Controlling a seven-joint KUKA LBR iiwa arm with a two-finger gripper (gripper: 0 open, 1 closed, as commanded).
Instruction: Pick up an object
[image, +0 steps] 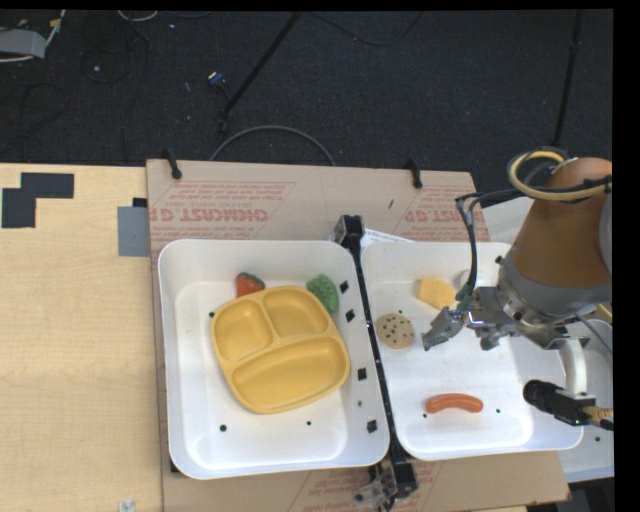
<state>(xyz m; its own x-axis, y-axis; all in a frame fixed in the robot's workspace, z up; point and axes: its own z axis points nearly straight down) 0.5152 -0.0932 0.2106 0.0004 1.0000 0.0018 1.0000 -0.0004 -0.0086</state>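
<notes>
Hand (447, 328) hangs over the right bin (510, 440), fingers parted, holding nothing. Cookie (396, 330) lies just left of it.

Dark carpet floor (400, 80), pale wooden bench (70, 350)

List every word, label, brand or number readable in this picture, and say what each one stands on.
Red printed lettering, upside down from this camera, on the cardboard sheet behind the left bin: too blurred to read with certainty.
More red print, also inverted, on the cardboard behind the right bin: too blurred to read.
Faint red print on the cardboard's front edge: too small to read.
The yellow tray and the food pieces bear no text.
</notes>
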